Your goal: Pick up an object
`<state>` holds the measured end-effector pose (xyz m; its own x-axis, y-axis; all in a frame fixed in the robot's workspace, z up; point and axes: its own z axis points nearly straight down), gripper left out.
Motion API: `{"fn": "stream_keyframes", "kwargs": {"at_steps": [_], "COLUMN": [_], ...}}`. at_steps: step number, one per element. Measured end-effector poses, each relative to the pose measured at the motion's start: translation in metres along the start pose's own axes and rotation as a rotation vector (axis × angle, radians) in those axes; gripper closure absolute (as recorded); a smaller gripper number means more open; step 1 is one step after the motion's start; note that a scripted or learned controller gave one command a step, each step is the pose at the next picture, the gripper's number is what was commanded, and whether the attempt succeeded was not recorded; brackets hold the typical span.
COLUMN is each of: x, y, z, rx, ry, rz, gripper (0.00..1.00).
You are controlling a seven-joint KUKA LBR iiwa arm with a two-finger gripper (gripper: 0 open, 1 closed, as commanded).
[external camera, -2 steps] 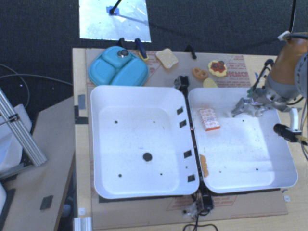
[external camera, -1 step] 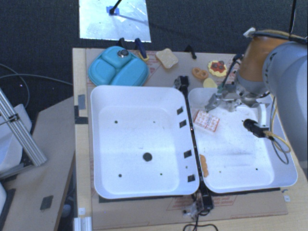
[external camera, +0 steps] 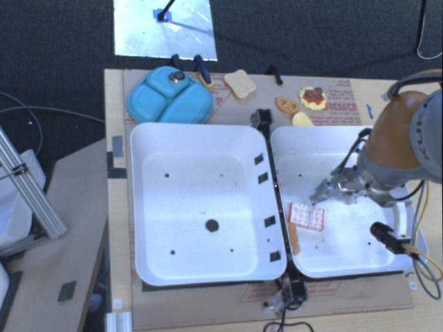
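Nearest the camera lies the front rim of the right bin, and just inside it, against the divider, a thin orange-brown stick that I take for a pretzel or fry-shaped toy. Touching its upper end sits a small flat square card or wafer, white with a red pattern, lying on the bin floor near the left wall. That flat piece is my likeliest target. I judge it light, stiff and thin, probably plastic, so it may slide on the smooth white floor instead of rising; I would take it across two opposite edges, pressing down close to the floor, or choose the stick across its narrow width. My gripper hangs low over the right bin, just up and right of the card, apart from it; whether it is spread or closed I cannot tell from this angle, and nothing shows held in it. In the left bin rests a small dark disc. Behind the bins lie a blue divided tray, a toast slice and a pretzel.
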<state>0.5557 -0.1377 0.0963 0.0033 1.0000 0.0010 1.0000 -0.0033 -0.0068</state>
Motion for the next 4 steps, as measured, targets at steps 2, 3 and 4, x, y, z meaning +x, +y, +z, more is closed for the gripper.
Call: {"fn": "stream_keyframes", "kwargs": {"at_steps": [2,3,4], "x": [0.089,0.144,0.192], "y": [-0.053,-0.07,-0.07], "z": [-0.092,-0.087,-0.135], "rx": [-0.01,-0.007,-0.013], "ry": [0.002,0.001,0.001], "rz": [-0.014,-0.012,-0.013], "gripper": [1.0,1.0,1.0]}}
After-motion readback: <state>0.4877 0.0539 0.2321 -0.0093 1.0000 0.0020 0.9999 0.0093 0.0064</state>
